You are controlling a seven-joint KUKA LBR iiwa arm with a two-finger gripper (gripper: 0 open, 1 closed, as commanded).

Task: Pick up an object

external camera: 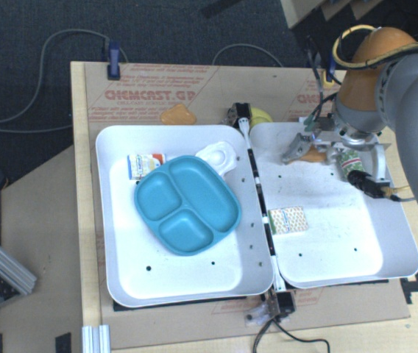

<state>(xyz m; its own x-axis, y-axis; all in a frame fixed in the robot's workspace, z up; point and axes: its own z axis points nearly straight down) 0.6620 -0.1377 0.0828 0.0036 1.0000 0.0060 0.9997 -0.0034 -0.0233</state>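
Gripper (306, 147) low at right bin's (385, 263) far edge, over an orange object (314, 155); finger state unclear. Blue divided plate (186, 204) in left bin (121, 263).

Gripper (308, 147) low; arm (408, 87) bent

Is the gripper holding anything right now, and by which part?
Cannot be told. The gripper sits low at the far end of the right bin, touching an orange object.
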